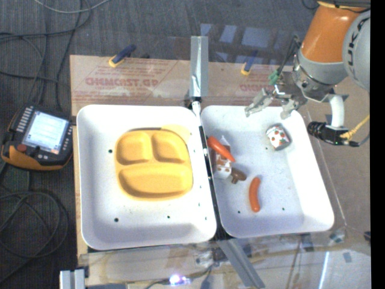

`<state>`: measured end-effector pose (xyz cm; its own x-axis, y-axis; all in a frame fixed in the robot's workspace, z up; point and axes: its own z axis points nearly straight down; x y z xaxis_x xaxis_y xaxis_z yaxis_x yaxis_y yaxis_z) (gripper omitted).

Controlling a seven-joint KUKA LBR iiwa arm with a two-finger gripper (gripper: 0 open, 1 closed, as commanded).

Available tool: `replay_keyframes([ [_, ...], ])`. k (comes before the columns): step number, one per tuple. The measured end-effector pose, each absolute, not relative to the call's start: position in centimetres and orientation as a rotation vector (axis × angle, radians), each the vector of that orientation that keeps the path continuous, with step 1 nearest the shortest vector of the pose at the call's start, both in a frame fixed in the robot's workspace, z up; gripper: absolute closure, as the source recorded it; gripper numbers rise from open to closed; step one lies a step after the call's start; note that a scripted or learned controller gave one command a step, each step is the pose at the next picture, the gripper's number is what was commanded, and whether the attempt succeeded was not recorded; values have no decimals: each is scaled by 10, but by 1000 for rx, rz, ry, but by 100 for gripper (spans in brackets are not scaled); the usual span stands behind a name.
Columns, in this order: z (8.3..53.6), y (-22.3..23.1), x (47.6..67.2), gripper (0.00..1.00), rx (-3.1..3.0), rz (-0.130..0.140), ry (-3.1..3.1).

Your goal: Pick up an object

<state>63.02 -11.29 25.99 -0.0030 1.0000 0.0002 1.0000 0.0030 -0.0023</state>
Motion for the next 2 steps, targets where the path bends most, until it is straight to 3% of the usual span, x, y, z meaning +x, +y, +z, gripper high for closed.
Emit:
replay_keyframes([
  [1,132,-213,615,0,-2392,6,-2033],
  [2,90,-195,642,0,-2388,-3,-2054],
])
